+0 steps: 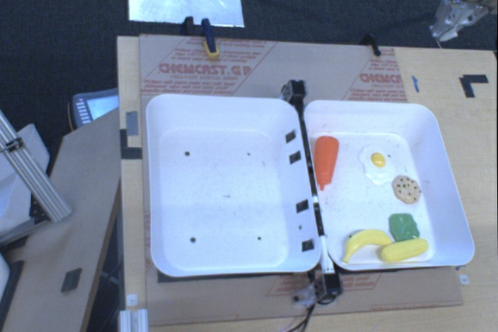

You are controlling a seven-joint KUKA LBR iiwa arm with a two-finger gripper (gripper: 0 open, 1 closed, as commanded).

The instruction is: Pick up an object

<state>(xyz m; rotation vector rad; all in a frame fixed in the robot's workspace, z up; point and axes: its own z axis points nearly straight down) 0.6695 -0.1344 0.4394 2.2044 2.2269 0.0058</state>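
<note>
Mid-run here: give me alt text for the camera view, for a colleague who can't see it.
Two white bins sit side by side on a bench; the right bin holds a carrot, fried egg, cookie, green piece, banana and a yellow piece. The gripper hangs at upper right, away from them.

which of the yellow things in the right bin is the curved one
The banana, at the near edge of the right bin, left of the straighter yellow piece. It bends like a crescent; the fried egg has just a round yellow yolk.
</note>
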